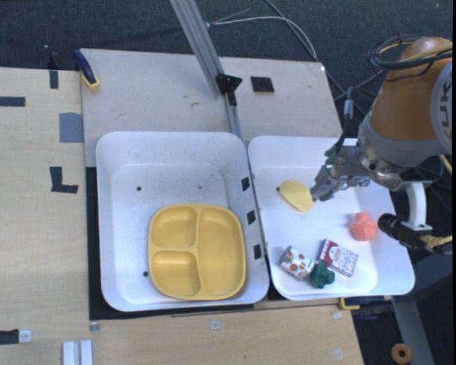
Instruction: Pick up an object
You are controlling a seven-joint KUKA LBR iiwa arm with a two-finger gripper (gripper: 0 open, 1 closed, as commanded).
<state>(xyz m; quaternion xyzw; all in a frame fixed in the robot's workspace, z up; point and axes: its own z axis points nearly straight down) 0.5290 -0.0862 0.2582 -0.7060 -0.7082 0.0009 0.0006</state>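
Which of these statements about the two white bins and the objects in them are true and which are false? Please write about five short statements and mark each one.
1. The yellow divided plate lies in the left bin. True.
2. The pale yellow object lies in the left bin beside the plate. False: it lies in the right bin, next to the pincer.
3. The pincer is above the right bin. True.
4. The pink object is lying on the yellow divided plate. False: it lies on the floor of the right bin, toward its right side.
5. The dark green object lies near the front edge of the right bin, between two small printed packets. True.
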